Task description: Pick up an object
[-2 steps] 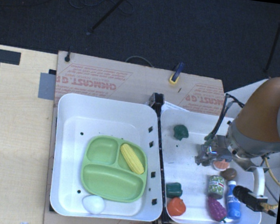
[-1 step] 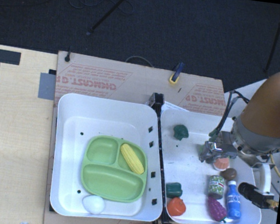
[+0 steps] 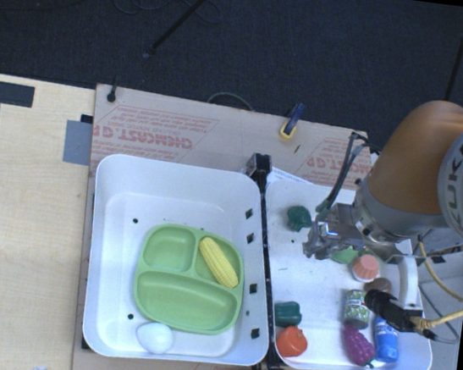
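The gripper (image 3: 319, 242) is hanging low over the right bin (image 3: 288, 269), right of the frame's centre, its dark tip pointing down at bare white floor. Whether the jaws are wide or narrow cannot be told from this slant, and nothing is showing between them, so by this evidence the pick is not yet made.

Just right of the tip a light green piece (image 3: 344, 256) and a pink round piece (image 3: 366, 268) are lying close together; either appears the likeliest target. A dark green toy (image 3: 299, 217) is sitting up and to the left of the tip. Toward the lower right of the frame a small can (image 3: 356, 308), a purple toy (image 3: 358, 346), a blue bottle (image 3: 385, 342), a second dark green piece (image 3: 288, 313) and an orange ball (image 3: 291, 342) are resting on the bin floor.

In the left bin (image 3: 114, 232), a green divided plate (image 3: 185, 293) is carrying a yellow corn cob (image 3: 219, 261), with a white egg (image 3: 154, 337) below it.

Descent, closing and lifting all seem to be remaining.
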Motion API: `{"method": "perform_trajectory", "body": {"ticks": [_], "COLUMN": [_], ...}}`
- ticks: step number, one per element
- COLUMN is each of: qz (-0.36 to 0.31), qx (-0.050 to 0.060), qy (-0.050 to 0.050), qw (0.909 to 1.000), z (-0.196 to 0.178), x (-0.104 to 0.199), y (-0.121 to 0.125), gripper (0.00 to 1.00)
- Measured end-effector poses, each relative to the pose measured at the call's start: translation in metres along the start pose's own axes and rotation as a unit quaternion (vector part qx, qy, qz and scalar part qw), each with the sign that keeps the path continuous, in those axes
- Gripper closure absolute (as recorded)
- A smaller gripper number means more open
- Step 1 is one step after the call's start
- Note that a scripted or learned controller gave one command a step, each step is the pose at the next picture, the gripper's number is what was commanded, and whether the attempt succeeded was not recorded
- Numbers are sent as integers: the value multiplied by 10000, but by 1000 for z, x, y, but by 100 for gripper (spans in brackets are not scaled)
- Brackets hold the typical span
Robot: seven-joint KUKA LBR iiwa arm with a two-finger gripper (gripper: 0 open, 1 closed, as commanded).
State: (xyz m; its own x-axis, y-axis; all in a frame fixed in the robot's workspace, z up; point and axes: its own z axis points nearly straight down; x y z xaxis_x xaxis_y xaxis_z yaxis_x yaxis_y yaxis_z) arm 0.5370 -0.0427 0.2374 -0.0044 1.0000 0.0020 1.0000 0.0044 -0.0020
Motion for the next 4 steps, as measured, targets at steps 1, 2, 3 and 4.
{"method": "perform_trajectory", "body": {"ticks": [1,2,3,4], "qz": [-1,-6,8,32], "qx": [16,-1,7,13], "qy": [2,2,-6,-17], "qw": [10000,10000,10000,10000], "z": [14,6,6,19], "x": [57,113,154,144], "y": [6,25,22,32], "gripper": [100,100,100,100]}}
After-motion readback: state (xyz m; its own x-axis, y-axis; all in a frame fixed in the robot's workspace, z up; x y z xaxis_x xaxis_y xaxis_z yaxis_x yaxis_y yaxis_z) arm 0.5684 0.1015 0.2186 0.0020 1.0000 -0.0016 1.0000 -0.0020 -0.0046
